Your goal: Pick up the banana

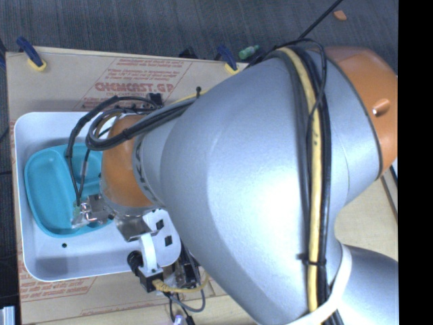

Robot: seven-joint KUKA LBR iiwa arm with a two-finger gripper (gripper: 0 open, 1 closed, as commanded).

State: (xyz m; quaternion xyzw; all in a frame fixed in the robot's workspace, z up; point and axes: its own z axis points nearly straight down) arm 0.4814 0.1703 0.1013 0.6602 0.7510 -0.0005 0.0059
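Observation:
My grey arm [270, 181] reaches in from the right and covers most of the bench. Its orange wrist band [122, 175] hangs over the left white bin [40, 263]. Below the band, the metal end of my gripper [86, 212] sits low at the near right rim of a blue dish [47, 188] lying in that bin. The arm hides the right part of the left bin and everything further right.
Black cables [95, 124] loop from the wrist over the blue dish. A white bracket [154, 239] and wiring stick out near the bin's front wall. The bin sits on a brown printed board [128, 76] held by blue and yellow clamps [30, 54].

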